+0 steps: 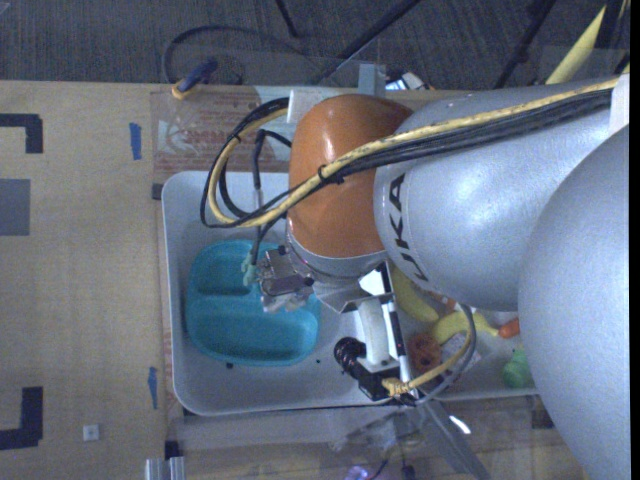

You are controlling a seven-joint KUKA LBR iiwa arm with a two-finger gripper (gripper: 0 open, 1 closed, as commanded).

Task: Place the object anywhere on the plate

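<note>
A teal plate [235,313] with two compartments lies in the left white bin [190,388], toward its left side. The grey arm with its orange band [335,183] hangs over the bin and covers the plate's right part. The wrist's metal end [283,286] sits right above the plate's right edge, and the fingers are hidden beneath it. I cannot make out any object held under the wrist. A yellow banana-like object [455,325], an orange-brown piece [425,350] and a green object [517,370] lie to the right, partly hidden by the arm.
Yellow and black cables [235,183] loop from the arm over the bin's upper left. A black fitting with a cable [350,353] hangs near the bin's lower middle. The wooden bench [80,268] stretches to the left with black and blue tape marks.
</note>
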